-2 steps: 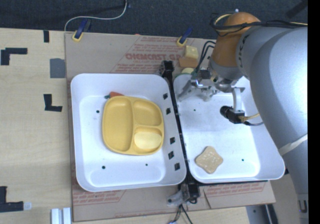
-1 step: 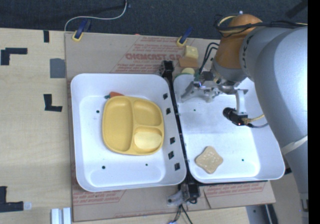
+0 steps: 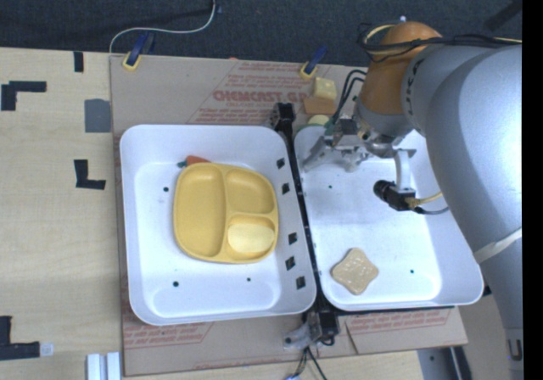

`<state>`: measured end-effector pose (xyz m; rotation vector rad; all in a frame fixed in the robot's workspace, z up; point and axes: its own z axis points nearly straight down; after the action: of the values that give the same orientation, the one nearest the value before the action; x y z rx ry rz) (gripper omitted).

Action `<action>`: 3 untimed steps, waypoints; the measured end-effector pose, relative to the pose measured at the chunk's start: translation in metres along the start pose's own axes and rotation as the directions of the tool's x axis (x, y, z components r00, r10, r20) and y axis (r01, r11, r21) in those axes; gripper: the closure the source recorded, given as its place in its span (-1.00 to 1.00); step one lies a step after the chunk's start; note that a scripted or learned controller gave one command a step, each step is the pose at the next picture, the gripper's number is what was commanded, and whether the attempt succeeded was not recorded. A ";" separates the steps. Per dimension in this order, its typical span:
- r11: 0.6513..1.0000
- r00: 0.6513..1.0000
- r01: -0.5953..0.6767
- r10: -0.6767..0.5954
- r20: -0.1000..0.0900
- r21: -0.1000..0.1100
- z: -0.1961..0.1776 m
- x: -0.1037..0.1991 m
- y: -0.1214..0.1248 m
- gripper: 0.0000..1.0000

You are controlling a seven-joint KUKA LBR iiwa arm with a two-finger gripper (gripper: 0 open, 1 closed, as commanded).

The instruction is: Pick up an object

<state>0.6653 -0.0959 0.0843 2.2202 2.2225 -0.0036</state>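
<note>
My gripper (image 3: pixel 336 149) hangs over the far left corner of the right bin (image 3: pixel 424 243), under the orange band of the arm. A tan, biscuit-shaped object (image 3: pixel 354 271) lies flat near the front of that bin, well apart from the gripper. In the left bin (image 3: pixel 144 226) rests a yellow divided plate (image 3: pixel 212 204) with a pale yellow lump (image 3: pixel 251 236) in its front right compartment. A small red-orange item (image 3: pixel 196 159) peeks out behind the plate's far edge. Nothing can be seen held by the gripper.
A tan block (image 3: pixel 321 95) and a small pale round piece (image 3: pixel 316 121) sit at the right bin's far left rim, just behind the gripper. A black cable part (image 3: pixel 395 194) hangs from the wrist over the bin. The grey arm covers the right side.
</note>
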 end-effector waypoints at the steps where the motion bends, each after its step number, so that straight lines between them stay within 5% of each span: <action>1: 1.000 1.000 0.000 0.000 -0.001 0.001 -0.010 0.000 0.000 1.00; 2: 1.000 1.000 0.001 -0.001 0.000 0.000 -0.010 0.000 0.000 -1.00; 3: 1.000 1.000 0.000 0.000 0.000 0.000 0.000 -0.003 -0.007 -1.00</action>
<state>0.6585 -0.0986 0.0838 2.2205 2.2230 -0.0035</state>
